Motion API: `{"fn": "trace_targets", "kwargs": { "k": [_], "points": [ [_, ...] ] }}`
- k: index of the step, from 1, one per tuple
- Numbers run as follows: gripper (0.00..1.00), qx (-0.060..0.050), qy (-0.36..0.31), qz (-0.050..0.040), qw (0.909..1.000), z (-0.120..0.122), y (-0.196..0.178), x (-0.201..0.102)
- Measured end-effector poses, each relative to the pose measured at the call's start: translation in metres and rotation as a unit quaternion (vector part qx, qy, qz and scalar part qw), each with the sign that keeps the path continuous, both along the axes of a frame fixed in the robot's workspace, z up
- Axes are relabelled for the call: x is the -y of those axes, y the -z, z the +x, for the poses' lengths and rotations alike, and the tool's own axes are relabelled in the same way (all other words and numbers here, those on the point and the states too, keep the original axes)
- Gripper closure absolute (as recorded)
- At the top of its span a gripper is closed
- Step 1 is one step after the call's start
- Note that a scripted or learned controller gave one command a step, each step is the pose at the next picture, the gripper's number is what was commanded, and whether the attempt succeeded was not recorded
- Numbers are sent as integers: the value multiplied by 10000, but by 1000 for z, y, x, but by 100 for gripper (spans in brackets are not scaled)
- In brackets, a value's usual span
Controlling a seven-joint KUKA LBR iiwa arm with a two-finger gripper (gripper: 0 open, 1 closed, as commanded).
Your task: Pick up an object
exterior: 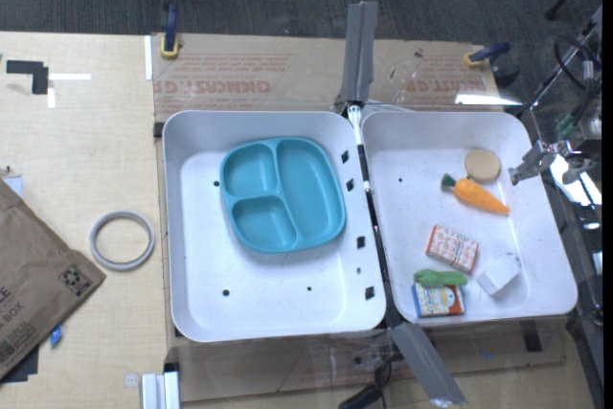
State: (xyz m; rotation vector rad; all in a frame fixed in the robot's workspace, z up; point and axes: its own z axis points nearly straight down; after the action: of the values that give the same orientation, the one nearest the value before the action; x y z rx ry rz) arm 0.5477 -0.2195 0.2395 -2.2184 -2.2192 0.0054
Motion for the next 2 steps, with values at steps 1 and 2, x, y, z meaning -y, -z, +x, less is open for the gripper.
{"fn": "trace_targets", "kwargs": {
  "k": [1, 2],
  "points": [
    [0, -16, 124, 31, 9999, 23, 121, -1],
    [0, 7, 85, 0, 10000, 29, 150, -14]
  ]
}}
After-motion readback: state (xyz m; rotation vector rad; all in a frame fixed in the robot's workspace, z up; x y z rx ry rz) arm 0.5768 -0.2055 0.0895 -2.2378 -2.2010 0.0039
